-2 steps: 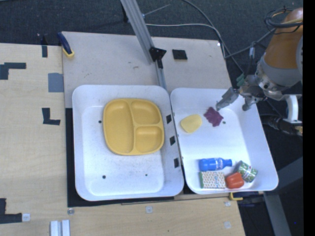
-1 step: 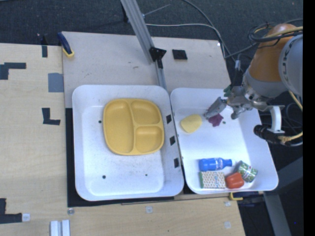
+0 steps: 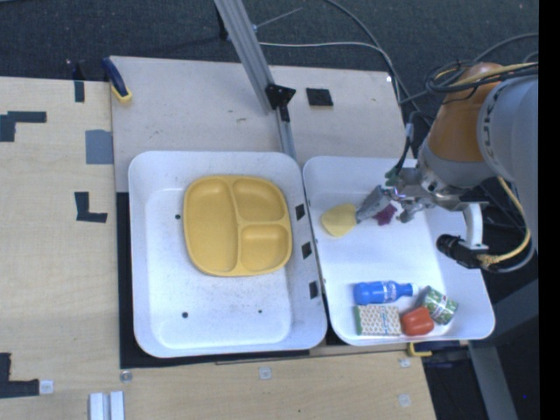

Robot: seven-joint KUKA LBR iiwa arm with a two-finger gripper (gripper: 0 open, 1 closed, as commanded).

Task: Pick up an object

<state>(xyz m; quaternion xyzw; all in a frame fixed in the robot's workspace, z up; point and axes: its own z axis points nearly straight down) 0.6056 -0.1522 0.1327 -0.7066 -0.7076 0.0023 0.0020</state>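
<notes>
Left bin (image 3: 149, 261) holds a yellow tray (image 3: 236, 224); right bin (image 3: 455, 274), a blue bottle (image 3: 381, 292).

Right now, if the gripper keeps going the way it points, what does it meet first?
The gripper points toward the view's left, at the pale yellow lemon-like object in the right bin. That probably comes first, though its height above the bin is unclear.

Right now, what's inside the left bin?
A yellow divided plate lies in the left bin, its three compartments bare. Whatever the plate covers cannot be seen.
</notes>
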